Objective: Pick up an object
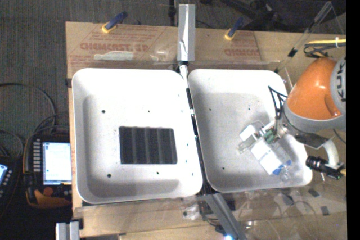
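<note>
The bench (84, 45) carries two shallow white bins side by side.

Left bin (95, 93): a dark rectangular ribbed pad (148, 145) lies flat on the floor of the bin, slightly toward the near edge and roughly midway between the left and right walls. Nothing touches it.

Right bin (225, 93): the arm (315, 95), grey with an orange band above the wrist, reaches in over the right wall. The gripper (253, 137) is low over the floor of the bin, in the half nearer the right wall and closer to the near edge than to the far edge. Its clear and white parts blend with the bin, so the state of the jaws cannot be told, nor whether anything sits between them.

Far edge of the bench: two clamps (114, 22) with yellow-and-blue handles grip the board, one near each bin. A grey upright post (186, 31) stands between them, above the gap that separates the bins.
</note>
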Controlling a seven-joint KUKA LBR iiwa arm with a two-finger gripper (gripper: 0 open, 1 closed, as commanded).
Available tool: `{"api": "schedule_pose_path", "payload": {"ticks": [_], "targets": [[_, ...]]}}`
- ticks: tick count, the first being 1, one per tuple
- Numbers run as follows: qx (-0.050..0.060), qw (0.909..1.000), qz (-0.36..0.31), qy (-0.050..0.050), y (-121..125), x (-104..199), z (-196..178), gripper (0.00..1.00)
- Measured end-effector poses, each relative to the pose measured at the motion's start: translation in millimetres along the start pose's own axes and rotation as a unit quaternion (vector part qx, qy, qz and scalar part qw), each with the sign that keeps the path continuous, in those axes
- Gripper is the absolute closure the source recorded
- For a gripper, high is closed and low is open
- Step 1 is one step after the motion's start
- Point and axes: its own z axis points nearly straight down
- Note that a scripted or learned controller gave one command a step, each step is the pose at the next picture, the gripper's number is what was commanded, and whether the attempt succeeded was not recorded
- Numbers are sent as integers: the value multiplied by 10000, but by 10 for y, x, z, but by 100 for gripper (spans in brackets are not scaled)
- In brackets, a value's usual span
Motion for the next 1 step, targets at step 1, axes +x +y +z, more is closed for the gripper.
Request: {"api": "schedule_pose_path", "payload": {"ticks": [1], "targets": [[22, 9882, 1525, 113, 451, -507, 7, 0]]}}
